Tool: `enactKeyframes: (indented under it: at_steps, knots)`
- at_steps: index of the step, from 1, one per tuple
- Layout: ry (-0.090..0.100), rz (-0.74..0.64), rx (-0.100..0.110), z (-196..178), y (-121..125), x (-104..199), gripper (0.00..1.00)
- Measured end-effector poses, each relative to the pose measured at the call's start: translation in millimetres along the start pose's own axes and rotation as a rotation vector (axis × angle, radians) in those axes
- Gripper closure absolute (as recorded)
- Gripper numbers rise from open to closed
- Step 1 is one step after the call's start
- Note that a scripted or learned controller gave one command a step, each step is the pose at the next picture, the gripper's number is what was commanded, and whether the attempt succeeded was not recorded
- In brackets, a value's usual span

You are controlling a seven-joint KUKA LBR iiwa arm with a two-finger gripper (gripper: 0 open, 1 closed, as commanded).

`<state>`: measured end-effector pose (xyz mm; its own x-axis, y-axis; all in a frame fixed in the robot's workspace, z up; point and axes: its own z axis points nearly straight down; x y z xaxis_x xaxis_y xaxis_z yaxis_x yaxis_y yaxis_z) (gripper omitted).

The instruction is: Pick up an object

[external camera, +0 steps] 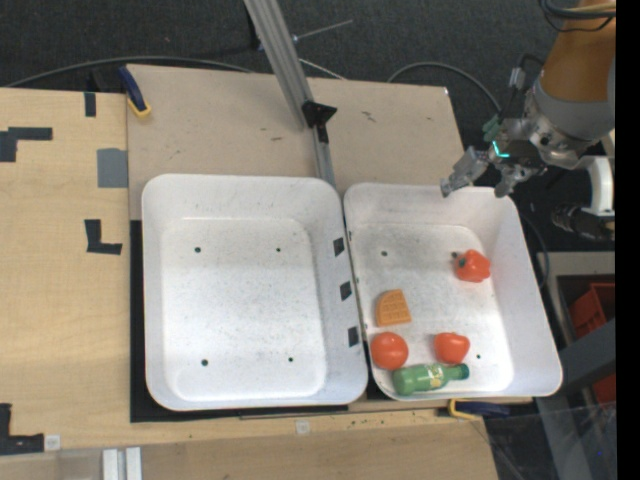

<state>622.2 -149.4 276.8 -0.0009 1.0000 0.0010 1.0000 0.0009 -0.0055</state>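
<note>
Fingers (pixel 457 180) of the gripper (pixel 478 186) stand spread apart with nothing between them, poised above the far rim of the right bin (pixel 531 308). That suits an approach, not a carry. No grasp has been made yet.

The likeliest target is the red fruit-like piece with a dark stem end (pixel 472 266). It lies alone near the right wall of that bin, nearest to the gripper and clear of its neighbours, so the jaws would have room on both sides.

Further toward the near edge an orange waffled square (pixel 393 308) lies flat, probably awkward to pinch. Below it two round red pieces, one on the left (pixel 389 350) and one on the right (pixel 452 347), sit just beside a green bottle (pixel 430 376) lying on its side against the near wall. That crowding makes a clean closure there riskier.

All the objects are in the right bin, next to the left bin (pixel 240 288). A slanted metal pole (pixel 285 58) crosses the bench behind both, away from the arm's path.
</note>
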Motion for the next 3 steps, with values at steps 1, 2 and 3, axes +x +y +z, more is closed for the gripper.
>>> enactKeyframes:
  at_steps: [1,2,3]
  knots:
    - [-0.001,-0.001,-0.005,-2.9,0.7,0.0,0.0]
    - [-0.001,0.0,0.001,55.7,6.0,-6.5,0.0]
    - [-0.001,-0.001,0.0,99.9,6.8,-3.0,0.0]
